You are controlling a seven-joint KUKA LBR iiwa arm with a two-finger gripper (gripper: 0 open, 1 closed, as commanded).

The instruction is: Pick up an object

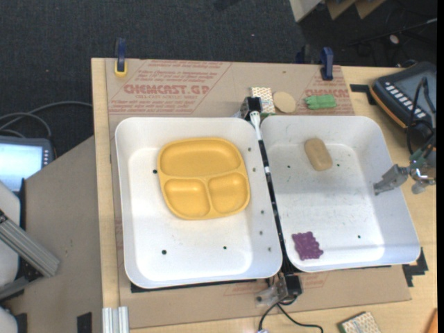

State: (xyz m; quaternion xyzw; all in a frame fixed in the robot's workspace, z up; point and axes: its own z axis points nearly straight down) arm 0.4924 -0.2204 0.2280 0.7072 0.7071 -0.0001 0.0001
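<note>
Purple lump (pixel 306 245) sits near front of right bin (pixel 368 252), tan block (pixel 318 154) farther back. Our tool (pixel 388 179) at bin's right edge, both targets off to its left; can't tell tool's state.

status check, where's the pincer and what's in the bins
Pincer at right bin's right rim, holding nothing. Tan block and purple grapes lie loose in that bin; yellow tray in left bin. Nothing blocking the block.
</note>
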